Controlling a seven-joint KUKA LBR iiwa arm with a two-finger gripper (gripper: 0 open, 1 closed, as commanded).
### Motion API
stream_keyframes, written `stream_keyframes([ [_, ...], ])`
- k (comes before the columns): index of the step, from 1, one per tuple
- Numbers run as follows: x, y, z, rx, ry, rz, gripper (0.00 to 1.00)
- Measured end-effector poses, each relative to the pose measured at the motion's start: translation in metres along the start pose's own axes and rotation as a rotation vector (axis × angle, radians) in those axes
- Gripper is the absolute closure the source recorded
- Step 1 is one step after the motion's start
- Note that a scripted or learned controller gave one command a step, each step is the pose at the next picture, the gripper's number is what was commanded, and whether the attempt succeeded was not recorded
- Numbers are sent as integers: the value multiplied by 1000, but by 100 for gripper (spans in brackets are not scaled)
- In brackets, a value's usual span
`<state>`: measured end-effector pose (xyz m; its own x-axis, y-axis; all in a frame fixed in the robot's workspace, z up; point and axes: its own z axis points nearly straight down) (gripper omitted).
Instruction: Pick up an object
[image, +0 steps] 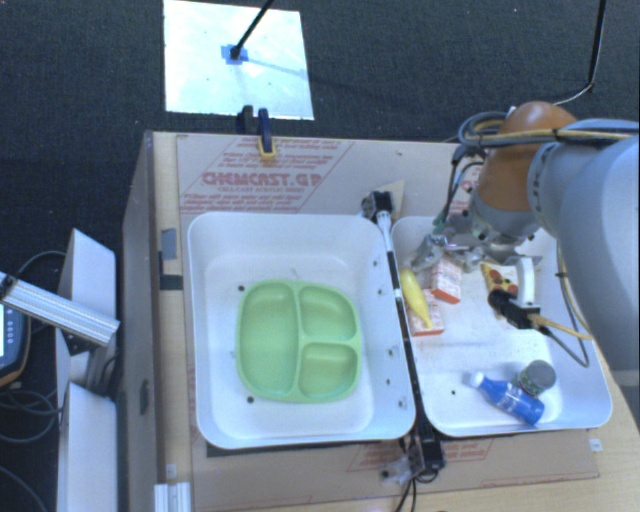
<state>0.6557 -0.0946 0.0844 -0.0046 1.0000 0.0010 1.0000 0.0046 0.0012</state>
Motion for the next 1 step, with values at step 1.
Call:
stream_keyframes([
  [1, 0, 1, -11, -3, -1, -2, 100],
])
